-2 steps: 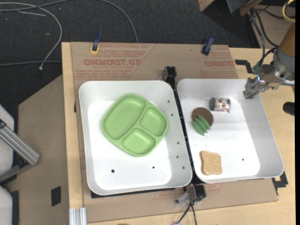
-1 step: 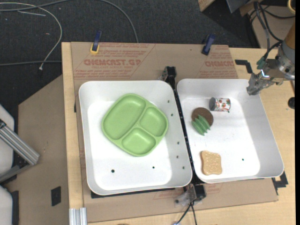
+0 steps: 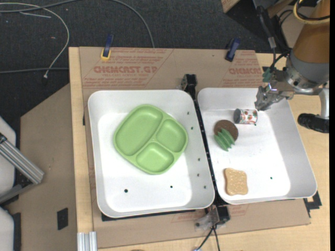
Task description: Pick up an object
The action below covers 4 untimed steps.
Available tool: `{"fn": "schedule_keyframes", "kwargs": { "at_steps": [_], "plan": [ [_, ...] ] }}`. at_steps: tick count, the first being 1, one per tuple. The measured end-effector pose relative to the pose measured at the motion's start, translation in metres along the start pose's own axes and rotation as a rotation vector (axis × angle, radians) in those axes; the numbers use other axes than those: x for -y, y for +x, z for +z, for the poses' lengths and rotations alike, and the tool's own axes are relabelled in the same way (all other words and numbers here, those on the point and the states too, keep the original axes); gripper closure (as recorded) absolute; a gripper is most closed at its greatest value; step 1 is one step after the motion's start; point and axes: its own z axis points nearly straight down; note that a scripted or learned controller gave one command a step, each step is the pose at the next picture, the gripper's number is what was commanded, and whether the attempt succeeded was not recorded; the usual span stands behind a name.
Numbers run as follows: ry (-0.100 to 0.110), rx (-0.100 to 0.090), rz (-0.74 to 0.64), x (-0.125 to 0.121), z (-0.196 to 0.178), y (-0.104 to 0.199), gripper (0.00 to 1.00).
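Two shallow white bins sit side by side on the bench, over a sheet of brown cardboard held at its far edge by two blue clips.

The left bin holds a green divided plate with three compartments, lying flat and turned at an angle near the middle of the bin.

The right bin holds three small things. A small can with a white and red label lies on its side in the far part of the bin. Just beside it, nearer the divider between the bins, a brown round piece lies with a green ridged piece touching or overlapping its near edge. Well apart from these, near the front of the bin, a slice of toast lies flat.

The arm reaches in from the right, its orange band above the grey wrist. The end effector hangs over the far right part of the right bin, just beside the can on its right. Nothing shows between its fingers, and I cannot tell whether they are spread wide or drawn narrow. Whether the tips touch the bin floor is also unclear.
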Motion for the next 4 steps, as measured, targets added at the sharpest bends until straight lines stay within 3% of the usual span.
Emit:
{"fn": "schedule_keyframes", "kwargs": {
  "at_steps": [4],
  "plan": [
    [0.002,0.001,-0.001,0.024,0.025,0.21,1.0]
  ]
}}
